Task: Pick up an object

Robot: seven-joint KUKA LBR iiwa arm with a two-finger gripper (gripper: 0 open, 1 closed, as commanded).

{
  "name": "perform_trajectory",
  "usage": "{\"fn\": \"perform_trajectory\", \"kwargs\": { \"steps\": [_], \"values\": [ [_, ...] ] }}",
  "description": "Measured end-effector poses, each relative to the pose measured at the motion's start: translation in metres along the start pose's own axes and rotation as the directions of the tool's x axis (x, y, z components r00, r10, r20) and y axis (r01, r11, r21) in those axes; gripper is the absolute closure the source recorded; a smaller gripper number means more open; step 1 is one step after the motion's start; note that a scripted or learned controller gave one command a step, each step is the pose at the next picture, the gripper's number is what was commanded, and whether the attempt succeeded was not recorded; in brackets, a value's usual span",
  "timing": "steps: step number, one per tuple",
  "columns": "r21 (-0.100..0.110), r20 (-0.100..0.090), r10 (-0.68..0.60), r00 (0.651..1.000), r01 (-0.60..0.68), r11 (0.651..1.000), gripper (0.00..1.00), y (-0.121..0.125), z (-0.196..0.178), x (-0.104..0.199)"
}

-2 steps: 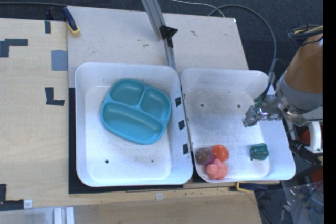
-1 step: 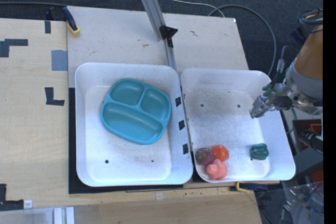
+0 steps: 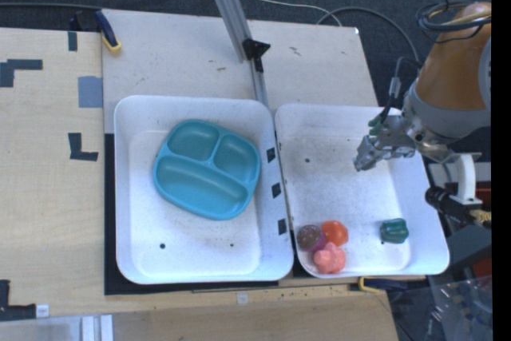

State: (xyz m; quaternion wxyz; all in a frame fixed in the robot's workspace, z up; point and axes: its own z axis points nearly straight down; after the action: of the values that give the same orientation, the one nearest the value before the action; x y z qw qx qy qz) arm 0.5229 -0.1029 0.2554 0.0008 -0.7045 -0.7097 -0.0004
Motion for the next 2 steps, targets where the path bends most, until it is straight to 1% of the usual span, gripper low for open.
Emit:
{"fn": "perform_trajectory", "kwargs": {
  "steps": [1, 2],
  "values": [
    [0.001, 0.0, 0.0, 1.0, 0.0, 1.0, 1.0, 0.017, 0.004, 0.062],
    [0.001, 0.001, 0.001, 1.0, -0.001, 1.0, 1.0, 0.039, 0.016, 0.107]
  ]
}}
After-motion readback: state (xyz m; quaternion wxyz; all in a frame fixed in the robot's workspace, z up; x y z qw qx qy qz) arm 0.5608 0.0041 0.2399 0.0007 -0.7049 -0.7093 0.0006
